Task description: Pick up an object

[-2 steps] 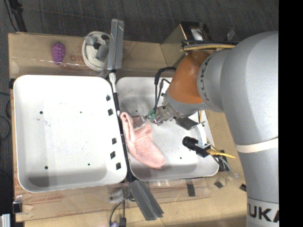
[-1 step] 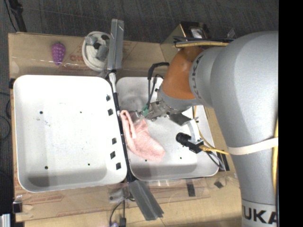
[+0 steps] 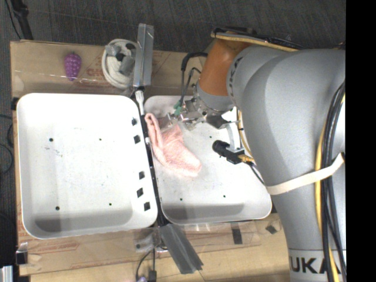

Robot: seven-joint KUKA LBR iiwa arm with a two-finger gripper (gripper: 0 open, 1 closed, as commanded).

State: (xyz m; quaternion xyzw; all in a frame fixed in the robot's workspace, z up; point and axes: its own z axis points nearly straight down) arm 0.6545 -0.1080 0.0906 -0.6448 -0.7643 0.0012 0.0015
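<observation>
We've got the pink cloth (image 3: 173,150) lying crumpled in the right bin (image 3: 235,207), up against its left wall by the divider. The gripper (image 3: 185,115) hangs just above its far end, and we can't tell how it's set. We'd call this the approach, grasp not yet made; next comes a drop onto the cloth. The left bin (image 3: 35,216) sits beside.
</observation>
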